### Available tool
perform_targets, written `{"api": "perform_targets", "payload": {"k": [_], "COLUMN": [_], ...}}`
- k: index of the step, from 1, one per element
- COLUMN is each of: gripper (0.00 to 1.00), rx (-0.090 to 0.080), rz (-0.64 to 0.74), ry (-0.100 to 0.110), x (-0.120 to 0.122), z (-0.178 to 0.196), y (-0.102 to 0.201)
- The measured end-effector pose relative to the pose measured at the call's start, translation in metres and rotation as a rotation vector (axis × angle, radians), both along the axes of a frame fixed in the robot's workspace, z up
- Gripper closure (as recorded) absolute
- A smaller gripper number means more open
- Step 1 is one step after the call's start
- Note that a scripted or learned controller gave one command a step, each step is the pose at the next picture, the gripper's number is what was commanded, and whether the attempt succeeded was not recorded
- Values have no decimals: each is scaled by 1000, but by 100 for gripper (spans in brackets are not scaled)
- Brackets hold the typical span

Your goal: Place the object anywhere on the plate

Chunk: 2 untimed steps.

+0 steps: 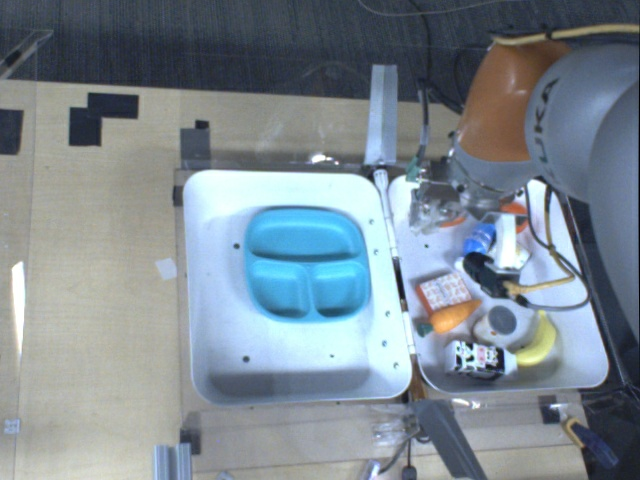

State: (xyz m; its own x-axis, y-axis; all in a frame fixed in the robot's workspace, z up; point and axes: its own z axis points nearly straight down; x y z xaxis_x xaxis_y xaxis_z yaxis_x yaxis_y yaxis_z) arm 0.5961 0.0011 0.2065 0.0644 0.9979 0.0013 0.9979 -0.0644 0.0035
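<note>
Grey arm housing with its orange band point(505, 98) is seen closest to the lens, cut off at the right edge and hiding the right bin's point(590, 363) far corner. Below it the gripper point(437, 206) sits low in that bin; its state cannot be told. Nearby objects lie jumbled: carrot point(452, 316), banana point(541, 341), a black-and-white bottle point(480, 359), its print unreadable. The blue plate point(305, 261) lies in the left bin point(215, 298).
</note>
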Motion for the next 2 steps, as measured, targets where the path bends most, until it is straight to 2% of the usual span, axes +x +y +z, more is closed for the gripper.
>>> {"api": "perform_targets", "payload": {"k": [1,2], "gripper": [100,100], "rx": [-2,-2], "rz": [78,61], "ry": [-4,-3], "x": [74,65], "z": [49,64], "y": [7,-8]}}
